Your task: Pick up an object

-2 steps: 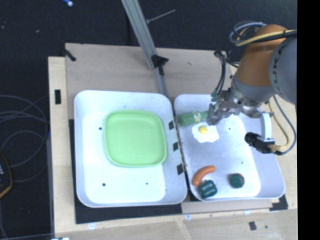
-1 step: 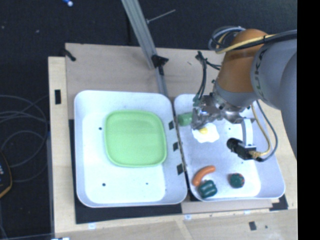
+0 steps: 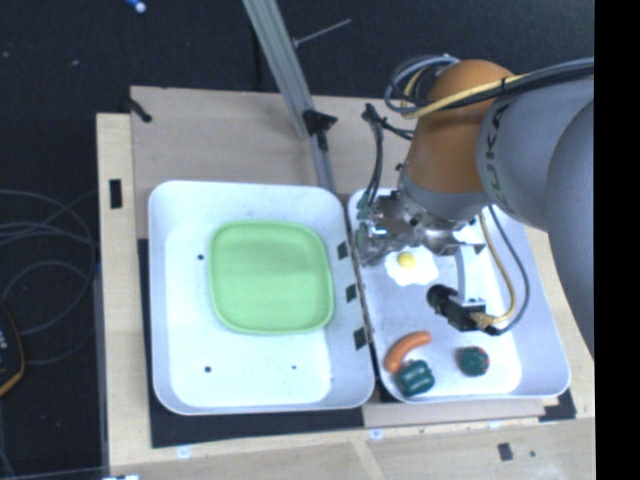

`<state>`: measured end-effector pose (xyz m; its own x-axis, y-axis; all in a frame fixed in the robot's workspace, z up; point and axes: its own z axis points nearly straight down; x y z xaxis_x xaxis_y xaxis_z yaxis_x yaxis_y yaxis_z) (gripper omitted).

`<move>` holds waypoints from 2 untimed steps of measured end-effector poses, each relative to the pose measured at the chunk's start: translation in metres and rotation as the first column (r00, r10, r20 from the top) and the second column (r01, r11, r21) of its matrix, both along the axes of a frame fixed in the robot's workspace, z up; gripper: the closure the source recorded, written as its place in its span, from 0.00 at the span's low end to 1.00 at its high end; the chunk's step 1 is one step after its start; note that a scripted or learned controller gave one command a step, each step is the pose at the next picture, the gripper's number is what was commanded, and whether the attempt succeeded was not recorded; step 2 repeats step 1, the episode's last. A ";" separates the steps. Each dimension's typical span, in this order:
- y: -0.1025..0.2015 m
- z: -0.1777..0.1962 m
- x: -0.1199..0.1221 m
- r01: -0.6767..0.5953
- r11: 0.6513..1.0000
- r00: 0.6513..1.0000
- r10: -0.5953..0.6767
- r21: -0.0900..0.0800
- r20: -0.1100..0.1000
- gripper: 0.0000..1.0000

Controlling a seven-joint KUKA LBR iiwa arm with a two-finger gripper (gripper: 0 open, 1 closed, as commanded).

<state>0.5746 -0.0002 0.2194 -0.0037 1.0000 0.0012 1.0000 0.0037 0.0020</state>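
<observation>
**Arm low over the right bin, beside the fried egg**

The arm (image 3: pixel 520 138) reaches in from the right, its orange band over the right bin (image 3: pixel 535 363). The jaws (image 3: pixel 372 230) sit at that bin's left wall; whether they are spread or pressed together I cannot tell. A toy fried egg (image 3: pixel 408 265) lies just beside them. Nearer the front edge lie an orange sausage (image 3: pixel 407 347), a green pepper (image 3: pixel 415 376) touching it, and a dark green ball (image 3: pixel 473 361). The left bin (image 3: pixel 180 368) holds a green plate (image 3: pixel 271 276). Both bins rest on the desk (image 3: pixel 200 133).
</observation>
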 end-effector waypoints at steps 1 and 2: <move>0.046 -0.003 -0.012 0.000 1.000 1.000 0.000 0.000 -0.002 1.00; 0.046 -0.003 -0.012 0.000 1.000 1.000 0.000 0.000 -0.002 1.00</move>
